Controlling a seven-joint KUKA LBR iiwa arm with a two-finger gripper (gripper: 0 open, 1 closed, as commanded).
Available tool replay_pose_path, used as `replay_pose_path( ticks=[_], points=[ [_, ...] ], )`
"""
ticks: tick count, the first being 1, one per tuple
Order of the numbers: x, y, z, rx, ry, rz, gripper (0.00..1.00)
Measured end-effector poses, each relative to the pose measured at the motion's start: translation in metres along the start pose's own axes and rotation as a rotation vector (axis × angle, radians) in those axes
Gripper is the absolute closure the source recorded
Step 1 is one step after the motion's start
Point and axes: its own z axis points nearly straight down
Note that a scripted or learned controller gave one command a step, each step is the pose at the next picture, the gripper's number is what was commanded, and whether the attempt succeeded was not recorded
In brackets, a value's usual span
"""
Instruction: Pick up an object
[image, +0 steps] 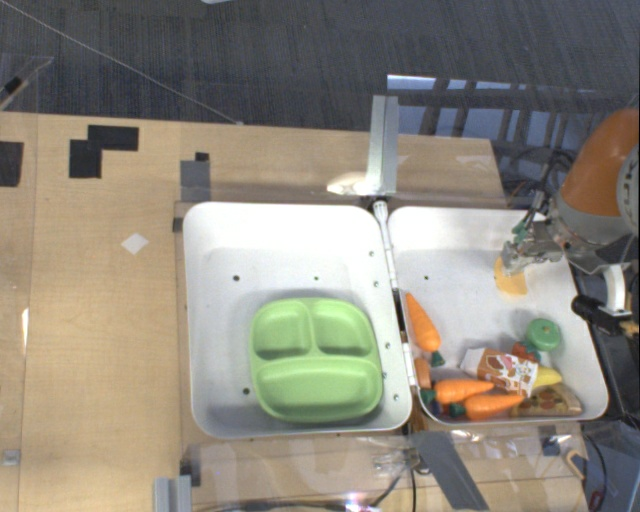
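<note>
No text, label or number can be read. The printed carton (506, 371), beside the green-topped piece (543, 334), is too blurred.

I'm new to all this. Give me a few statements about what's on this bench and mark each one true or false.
1. The green divided plate lies in the left bin. True.
2. The carrots lie in the left bin. False: they lie in the right bin, near its front and left edge.
3. The gripper is above the right bin, near a small yellow piece. True.
4. The green plate is loaded with toy food. False: its compartments hold nothing.
5. A small green round object sits in the right bin. True.
</note>
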Motion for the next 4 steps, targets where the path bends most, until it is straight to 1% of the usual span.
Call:
replay_pose_path(
  ticks=[1,2,3,4],
  points=[
    [0.0,0.0,0.0,0.0,0.0,0.0,0.0],
    [-0.001,-0.004,0.015,0.01,0.001,-0.051,0.0],
    [0.0,0.043,0.017,0.026,0.009,0.241,0.0],
    [0.008,0.007,0.015,0.012,0.001,0.167,0.0]
  ],
)
